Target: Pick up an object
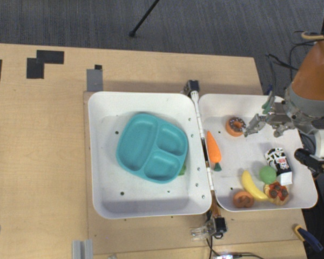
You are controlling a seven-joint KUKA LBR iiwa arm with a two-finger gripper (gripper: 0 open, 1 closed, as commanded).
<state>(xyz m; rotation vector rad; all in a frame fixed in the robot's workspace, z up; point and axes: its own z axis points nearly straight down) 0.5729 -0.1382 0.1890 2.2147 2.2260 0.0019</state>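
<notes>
1. Gripper (252, 127): over the upper part of the right bin (221, 104). Its fingers (257, 122) stand apart, released, with nothing between them.
2. Round orange-brown piece with a dark centre (235, 125): just beside the fingertips, on the side away from the arm, lying on the bin floor. Whether a fingertip touches it cannot be told.
3. Black-and-white patterned carton (277, 158): near the fingers, toward the front of the bin and the arm's side.
4. Carrot (213, 149): orange with a green end, near the fingers on the far side of the round piece, lying along the wall shared by the two bins.
5. Green round piece (268, 174): past the carton from the fingers, just beside it.
6. Banana (252, 185): farther toward the front, beside the green piece.
7. Red mixed piece (278, 193): at the front corner, touching the banana's end.
8. Orange-red fruit (243, 199): at the front rim, well apart from the fingers.
9. Teal divided plate (152, 147): farthest from the fingers, in the middle of the left bin (105, 198).
</notes>
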